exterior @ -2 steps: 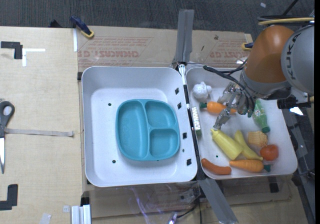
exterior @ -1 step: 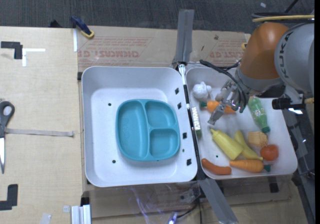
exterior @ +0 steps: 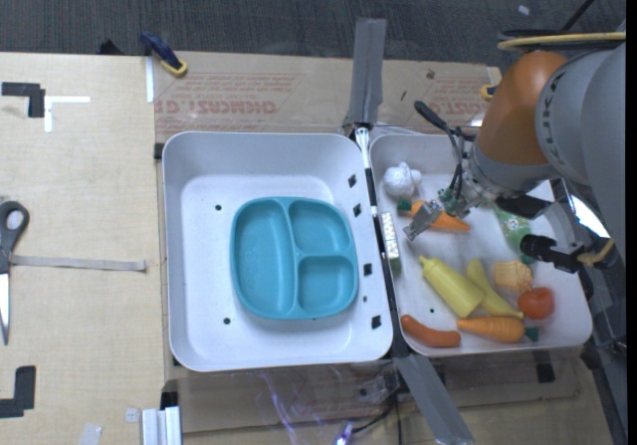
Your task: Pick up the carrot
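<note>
A teal plastic three-compartment plate (exterior: 296, 257) lies in the left white bin (exterior: 189, 333). In the right white bin (exterior: 572, 338), the two-finger gripper (exterior: 426, 219) angles down with a small orange carrot (exterior: 450, 224) just beside its tips; whether the jaws are apart or clamped cannot be told. Nearer the front lie a yellow squeeze bottle (exterior: 450, 286), a red-orange sausage (exterior: 430, 333), a longer orange carrot (exterior: 491, 329) and a red tomato (exterior: 535, 303).
</note>
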`<action>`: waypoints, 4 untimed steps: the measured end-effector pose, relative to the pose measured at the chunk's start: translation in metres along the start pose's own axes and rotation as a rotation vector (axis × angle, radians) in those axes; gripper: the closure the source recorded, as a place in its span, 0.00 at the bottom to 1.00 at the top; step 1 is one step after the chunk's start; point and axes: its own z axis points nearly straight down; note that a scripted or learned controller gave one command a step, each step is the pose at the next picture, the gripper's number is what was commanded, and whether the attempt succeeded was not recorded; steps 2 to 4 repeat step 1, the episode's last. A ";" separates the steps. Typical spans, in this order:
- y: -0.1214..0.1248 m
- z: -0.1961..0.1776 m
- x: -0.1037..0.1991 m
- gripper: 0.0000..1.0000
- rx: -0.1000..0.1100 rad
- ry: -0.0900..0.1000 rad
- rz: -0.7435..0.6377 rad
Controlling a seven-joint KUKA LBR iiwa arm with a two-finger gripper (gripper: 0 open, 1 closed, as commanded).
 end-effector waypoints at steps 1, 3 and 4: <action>0.001 -0.010 0.000 1.00 -0.001 -0.003 -0.004; 0.001 -0.010 0.000 1.00 -0.001 -0.003 -0.004; 0.001 -0.010 0.000 1.00 -0.001 -0.003 -0.004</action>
